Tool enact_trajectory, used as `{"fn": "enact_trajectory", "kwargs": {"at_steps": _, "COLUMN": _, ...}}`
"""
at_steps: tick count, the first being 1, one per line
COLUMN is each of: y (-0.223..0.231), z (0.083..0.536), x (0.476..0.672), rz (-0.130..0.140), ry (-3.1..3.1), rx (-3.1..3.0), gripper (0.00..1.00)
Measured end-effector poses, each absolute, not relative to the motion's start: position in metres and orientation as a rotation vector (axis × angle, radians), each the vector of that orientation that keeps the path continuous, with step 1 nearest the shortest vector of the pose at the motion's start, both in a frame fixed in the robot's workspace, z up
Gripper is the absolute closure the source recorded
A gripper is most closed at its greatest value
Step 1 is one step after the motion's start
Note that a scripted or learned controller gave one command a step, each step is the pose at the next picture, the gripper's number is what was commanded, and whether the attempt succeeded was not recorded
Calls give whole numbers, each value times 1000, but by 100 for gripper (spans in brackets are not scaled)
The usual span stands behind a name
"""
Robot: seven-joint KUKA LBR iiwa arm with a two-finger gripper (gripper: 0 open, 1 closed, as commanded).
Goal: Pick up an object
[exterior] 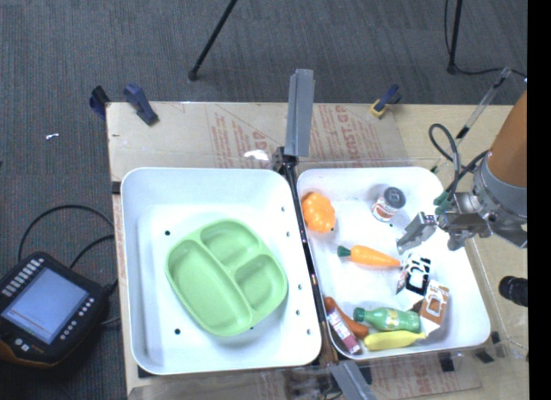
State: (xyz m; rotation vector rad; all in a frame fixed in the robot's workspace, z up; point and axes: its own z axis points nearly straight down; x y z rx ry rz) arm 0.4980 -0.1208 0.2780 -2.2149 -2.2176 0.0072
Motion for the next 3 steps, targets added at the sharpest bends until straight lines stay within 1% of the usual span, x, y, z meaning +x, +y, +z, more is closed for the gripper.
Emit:
{"fn": "enact_trajectory", "kwargs": {"at_steps": 1, "y": -140, "z": 170, "x": 540, "rz": 5, "ry": -2328, "rx": -2098, "gripper": 0}}
{"fn": "enact_trajectory", "kwargs": {"at_steps": 2, "y": -118, "z": 85, "x": 548, "rz": 3, "ry": -2383, "rx": -2040, "gripper": 0}}
{"fn": "enact_trajectory", "kwargs": {"at_steps": 3, "y": -120, "z": 91, "x": 546, "rz": 8, "ry": -2371, "rx": -2045, "gripper": 100}}
